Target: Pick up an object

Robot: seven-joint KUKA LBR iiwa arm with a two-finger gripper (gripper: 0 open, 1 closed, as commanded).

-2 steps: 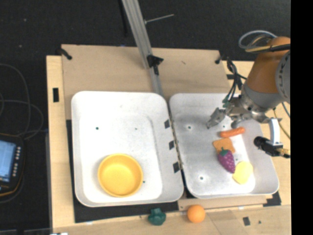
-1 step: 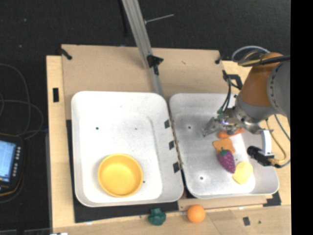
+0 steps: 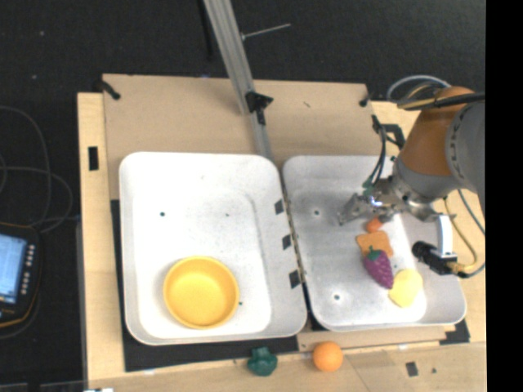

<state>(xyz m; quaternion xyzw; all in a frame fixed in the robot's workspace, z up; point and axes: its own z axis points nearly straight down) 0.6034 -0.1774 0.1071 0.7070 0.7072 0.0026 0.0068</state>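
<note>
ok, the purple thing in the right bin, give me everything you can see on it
The purple toy looks like a small plastic grape bunch or similar fruit: dark purple, elongated, with a green tip at its upper end. It lies flat on the floor of the right bin, slanting down toward the right. An orange piece touches its top, and a yellow item sits against its lower right end. The gripper hovers just above this cluster, not on the toy.

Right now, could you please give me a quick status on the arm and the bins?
Gripper low in right bin, just above orange piece. Purple toy and yellow piece beside it, not lifted. Yellow bowl in left bin.
</note>
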